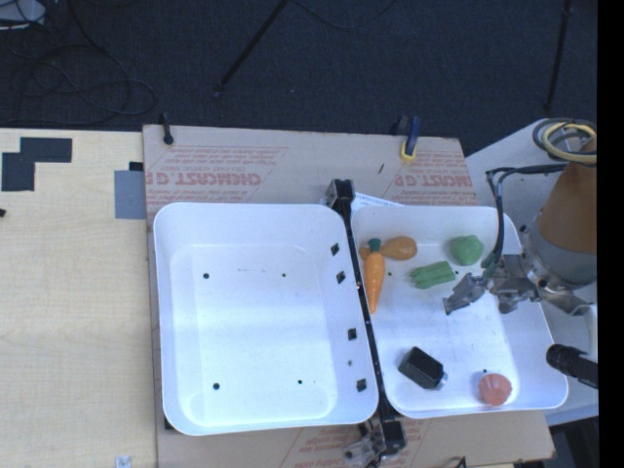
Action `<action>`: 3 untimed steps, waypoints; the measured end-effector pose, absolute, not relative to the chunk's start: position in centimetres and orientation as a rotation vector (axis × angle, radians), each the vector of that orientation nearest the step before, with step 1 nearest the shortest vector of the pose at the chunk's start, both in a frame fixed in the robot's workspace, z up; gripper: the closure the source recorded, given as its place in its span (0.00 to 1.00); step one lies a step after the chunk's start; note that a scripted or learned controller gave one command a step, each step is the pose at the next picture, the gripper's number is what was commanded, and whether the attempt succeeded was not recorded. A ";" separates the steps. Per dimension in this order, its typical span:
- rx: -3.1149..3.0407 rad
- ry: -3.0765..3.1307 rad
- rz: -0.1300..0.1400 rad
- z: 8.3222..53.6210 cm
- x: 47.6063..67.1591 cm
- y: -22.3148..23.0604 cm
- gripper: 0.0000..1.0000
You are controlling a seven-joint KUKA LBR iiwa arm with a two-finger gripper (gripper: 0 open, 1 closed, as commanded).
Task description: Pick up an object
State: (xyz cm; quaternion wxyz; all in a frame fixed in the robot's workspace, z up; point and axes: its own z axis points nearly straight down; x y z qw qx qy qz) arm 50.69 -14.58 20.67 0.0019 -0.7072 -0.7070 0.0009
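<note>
Green block [432,275] lies in right bin [546,398], just left of gripper [466,296], apart from fingers; fingers' state: cannot tell. Carrot [373,279] by divider, black block [422,368] and pink ball [494,388] nearer front

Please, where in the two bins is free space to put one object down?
The left bin has a bare floor. In the right bin, free floor lies between the carrot, black block and tool. The far end is crowded.

Brown cardboard sheet [244,169] (printed lettering upside down) under bins, yellow-blue clamp [410,140] at its far edge
</note>
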 end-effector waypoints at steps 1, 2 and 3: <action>-2.217 -2.223 0.001 20.0 55.2 -8.4 0.00; -2.215 -2.217 0.006 23.0 47.3 -3.6 0.00; -2.226 -2.228 -0.007 33.3 51.8 -5.7 0.00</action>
